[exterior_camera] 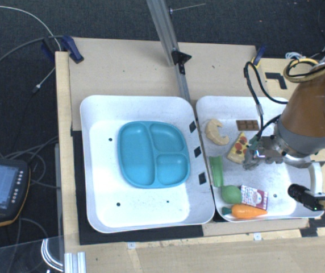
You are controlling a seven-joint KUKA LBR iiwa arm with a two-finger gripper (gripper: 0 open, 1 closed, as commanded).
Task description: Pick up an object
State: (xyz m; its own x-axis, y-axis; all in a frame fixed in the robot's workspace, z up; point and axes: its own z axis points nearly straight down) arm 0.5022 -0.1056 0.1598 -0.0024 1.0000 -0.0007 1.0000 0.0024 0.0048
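My gripper [254,154] hangs low in the right bin [276,110], right beside a pizza slice toy [239,147] and touching or nearly touching its right edge. A tan bitten-bread toy [216,131] lies left of the slice, and a brown chocolate bar [246,125] lies just behind it. Near the bin's front are a green strip [216,170], a green round vegetable [230,194], a small pink-and-white carton [253,196] and an orange carrot [248,211]. The grey arm with its orange band [310,115] comes in from the right.
The left bin [94,152] holds a blue divided plate [154,153]. A metal pole [165,30] slants down to the gap between the bins. Black cables [256,95] loop over the right bin's back. A black fitting [304,197] juts over its front right corner.
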